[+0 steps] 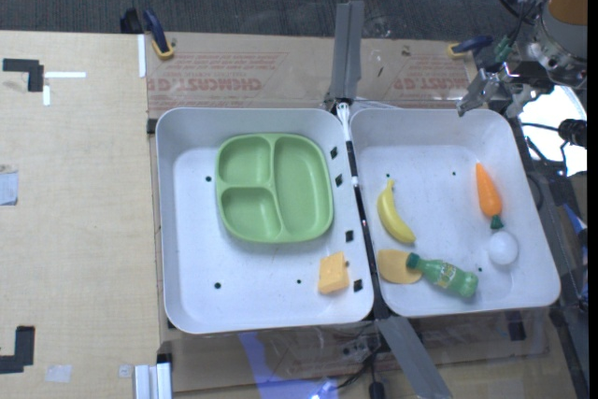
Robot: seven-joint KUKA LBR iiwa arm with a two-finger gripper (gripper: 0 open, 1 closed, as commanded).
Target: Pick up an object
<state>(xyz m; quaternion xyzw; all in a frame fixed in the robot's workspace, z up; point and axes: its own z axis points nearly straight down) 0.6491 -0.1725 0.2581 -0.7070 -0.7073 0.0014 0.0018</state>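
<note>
End effector (486, 87) at the far right corner of the right bin (439, 145), above its rim, nothing between its parts; apart or together, cannot tell. Nearest candidate: carrot (488, 192), lying near the right wall, with white ball (503, 249) just beyond it toward the front. Farther off: banana (393, 214), green bottle (447, 277) resting against an orange slice (396, 267). In the left bin (177, 229): green divided plate (275, 188) and cheese wedge (333, 275). Best bet, probably: carrot, approached from straight above, closing across its narrow width, clear of the wall and 1 neighbouring ball.
</note>
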